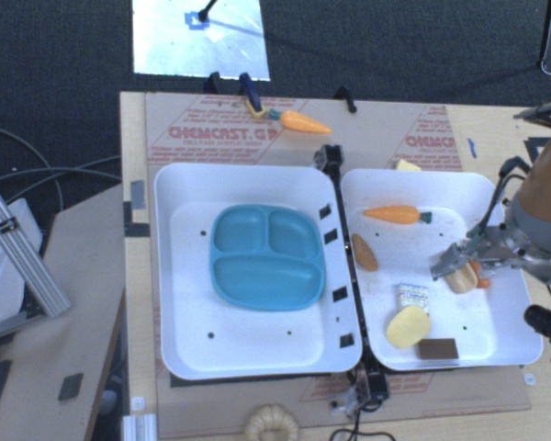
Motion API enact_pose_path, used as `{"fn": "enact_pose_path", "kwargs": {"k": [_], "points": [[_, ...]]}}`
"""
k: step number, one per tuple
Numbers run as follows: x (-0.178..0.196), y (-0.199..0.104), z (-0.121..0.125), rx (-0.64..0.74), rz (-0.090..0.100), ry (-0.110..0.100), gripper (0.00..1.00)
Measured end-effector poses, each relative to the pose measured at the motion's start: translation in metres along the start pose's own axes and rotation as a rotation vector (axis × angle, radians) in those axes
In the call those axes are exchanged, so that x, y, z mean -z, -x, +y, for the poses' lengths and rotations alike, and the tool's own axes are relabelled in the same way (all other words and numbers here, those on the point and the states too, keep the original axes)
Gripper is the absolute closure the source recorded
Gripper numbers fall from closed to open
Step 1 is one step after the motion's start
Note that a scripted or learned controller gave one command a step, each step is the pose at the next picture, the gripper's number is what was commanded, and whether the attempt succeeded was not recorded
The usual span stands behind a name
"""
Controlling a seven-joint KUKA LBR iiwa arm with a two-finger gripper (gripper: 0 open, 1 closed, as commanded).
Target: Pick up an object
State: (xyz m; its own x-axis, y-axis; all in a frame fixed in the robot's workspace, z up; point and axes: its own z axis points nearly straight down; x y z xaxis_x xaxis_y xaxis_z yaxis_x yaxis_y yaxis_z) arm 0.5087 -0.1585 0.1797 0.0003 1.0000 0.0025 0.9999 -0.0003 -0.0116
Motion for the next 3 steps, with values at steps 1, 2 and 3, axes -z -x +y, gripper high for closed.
{"fn": "enact_pose_path", "kwargs": {"k": [1, 2, 3], "points": [[0.006, 0.0, 0.003, 0.003, -0.002, 0.012, 0.0], [-0.056, 0.002, 0.007, 0.001, -0.001, 0.008, 0.0], [-0.093, 0.001, 0.011, 0.001, 0.001, 0.017, 0.0]]}}
